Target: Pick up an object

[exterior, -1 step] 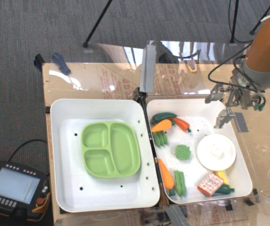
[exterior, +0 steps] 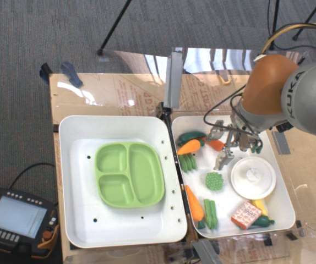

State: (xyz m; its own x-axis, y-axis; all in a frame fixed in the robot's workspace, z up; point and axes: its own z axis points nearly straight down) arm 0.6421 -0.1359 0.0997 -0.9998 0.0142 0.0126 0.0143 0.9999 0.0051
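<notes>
The arm [exterior: 290,95] is seen reaching in from the right, its orange band turned toward the camera above the grey wrist; the wrist is bent downward over the upper part of the right bin [exterior: 288,202]; the gripper [exterior: 223,161] is hung low among dark cables, its metal fingers pointed down toward the bin floor between the toy foods and the white plate [exterior: 252,177]; nothing is seen between the fingers, which appear set slightly apart, released rather than clenched.

The candidate objects are all found in the right bin; an orange carrot-like piece [exterior: 189,146] is laid beside a dark green vegetable [exterior: 192,137] near the bin's upper left; a small red-orange piece [exterior: 215,144] is seen just beside the gripper; green pods [exterior: 188,162] are placed below the carrot-like piece; a round, bumpy green item [exterior: 214,181] is set just below the fingertips, near the plate's left edge; a longer carrot [exterior: 195,202] and further green pods [exterior: 210,213] are lined along the lower left; a red-and-white box [exterior: 246,215] is tilted near the lower right, touching a yellow piece [exterior: 261,207].

In the left bin [exterior: 75,147] a green divided tray [exterior: 129,174] is laid flat.
</notes>
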